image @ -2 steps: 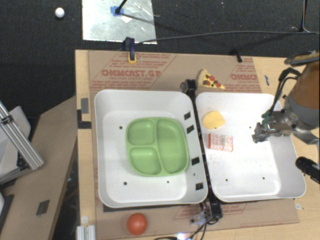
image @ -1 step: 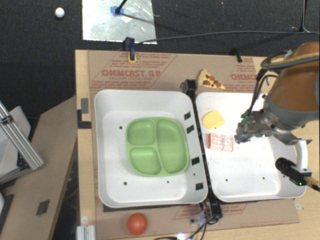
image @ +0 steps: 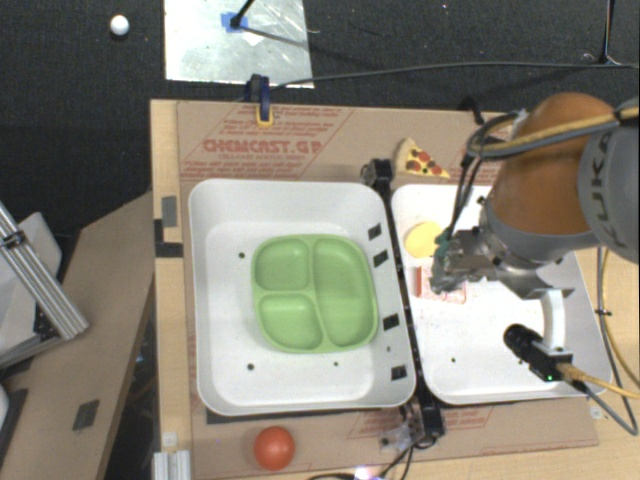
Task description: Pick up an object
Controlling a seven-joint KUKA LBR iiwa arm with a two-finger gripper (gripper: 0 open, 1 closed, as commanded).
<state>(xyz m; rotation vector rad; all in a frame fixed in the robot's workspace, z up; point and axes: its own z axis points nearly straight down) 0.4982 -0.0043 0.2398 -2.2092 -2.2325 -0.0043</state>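
My gripper (image: 443, 276) hangs low over the left part of the right bin (image: 480, 373). Just up and left of it a yellow rounded object (image: 421, 237) lies on the bin floor. A small reddish thing (image: 456, 294) shows at the gripper's lower edge, partly hidden by it; I cannot tell whether it is held. In the left bin (image: 225, 268) rests a green divided plate (image: 313, 293).
A toy pizza slice (image: 421, 159) lies on the cardboard behind the right bin. A red ball (image: 274, 447) sits on the bench in front of the left bin. The arm's bulky grey and orange body (image: 555, 183) covers the right bin's far right part.
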